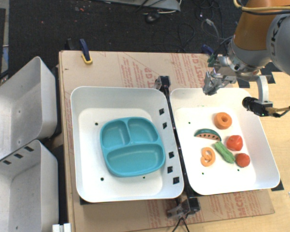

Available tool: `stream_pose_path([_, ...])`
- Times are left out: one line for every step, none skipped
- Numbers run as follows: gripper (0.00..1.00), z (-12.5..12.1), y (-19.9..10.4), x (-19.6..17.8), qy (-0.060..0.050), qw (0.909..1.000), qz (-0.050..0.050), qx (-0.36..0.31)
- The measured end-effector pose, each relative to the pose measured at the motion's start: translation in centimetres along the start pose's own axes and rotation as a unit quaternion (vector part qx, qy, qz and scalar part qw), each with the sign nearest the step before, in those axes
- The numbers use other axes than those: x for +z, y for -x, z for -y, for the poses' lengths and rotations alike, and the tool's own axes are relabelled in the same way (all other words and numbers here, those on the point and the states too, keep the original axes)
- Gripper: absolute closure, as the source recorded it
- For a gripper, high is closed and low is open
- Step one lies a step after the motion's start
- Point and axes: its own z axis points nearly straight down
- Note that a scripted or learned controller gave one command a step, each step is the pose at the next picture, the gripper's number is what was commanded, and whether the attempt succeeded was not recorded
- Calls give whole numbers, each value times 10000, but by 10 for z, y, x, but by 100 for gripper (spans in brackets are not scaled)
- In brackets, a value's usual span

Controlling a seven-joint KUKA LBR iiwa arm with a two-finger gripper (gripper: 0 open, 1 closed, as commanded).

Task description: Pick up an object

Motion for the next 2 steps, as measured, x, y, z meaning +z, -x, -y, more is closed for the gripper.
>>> stream_pose_path([100, 28, -44, 12, -46, 10000, -11, -13])
stream_pose_path([100, 56, -96, 8, -45, 10000, -13, -20])
